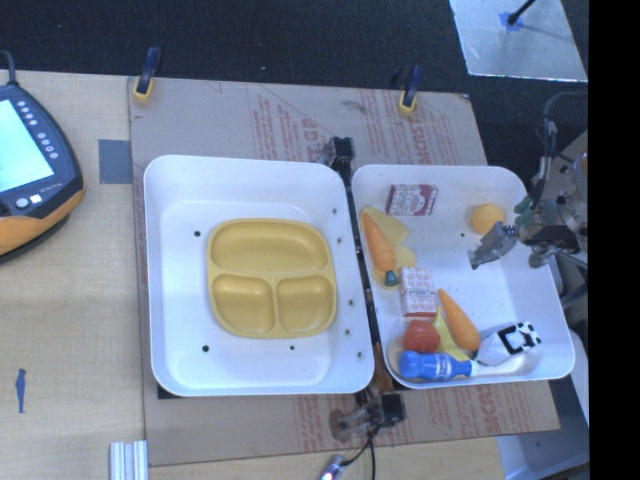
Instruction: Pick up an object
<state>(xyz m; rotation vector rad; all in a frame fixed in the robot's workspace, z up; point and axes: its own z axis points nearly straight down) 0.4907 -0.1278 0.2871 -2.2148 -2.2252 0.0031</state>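
While 2 carrots [380, 244], a red ball [421, 335] and a blue bottle [433, 368] lie in the right bin [455, 177] on the cardboard-covered bench [250, 118], the gripper [512, 240] hovers over that bin's right side, fingers parted, gripping nothing.

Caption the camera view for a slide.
Gripper above right bin of toys; yellow divided tray in left bin.
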